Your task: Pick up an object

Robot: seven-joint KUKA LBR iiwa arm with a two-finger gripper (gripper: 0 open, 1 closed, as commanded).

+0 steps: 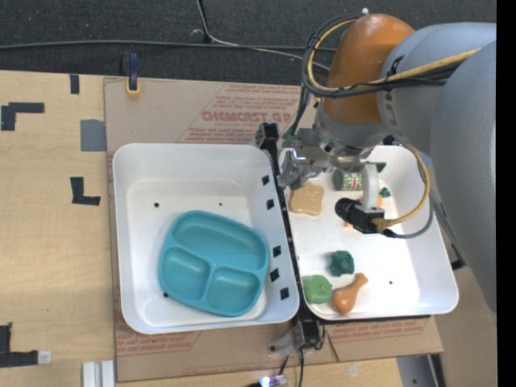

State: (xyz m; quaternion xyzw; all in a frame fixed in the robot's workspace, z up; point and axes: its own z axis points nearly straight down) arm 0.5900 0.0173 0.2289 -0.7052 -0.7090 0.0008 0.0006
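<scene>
End effector [322, 170] low over right bin [419, 297] — tan toast piece [306, 201] just beneath

Grey arm with orange band [363, 55] over right white bin [427, 293] — tan flat piece [307, 201], dark green lump [342, 261], orange pear-shaped toy [349, 293] inside. Teal three-compartment tray [213, 263] in left white bin [145, 168].

One fixed camera above the tabletop [48, 216], looking down at a slant, both white bins [129, 176] in frame side by side, medium distance, arm [451, 95] entering from the right side
</scene>
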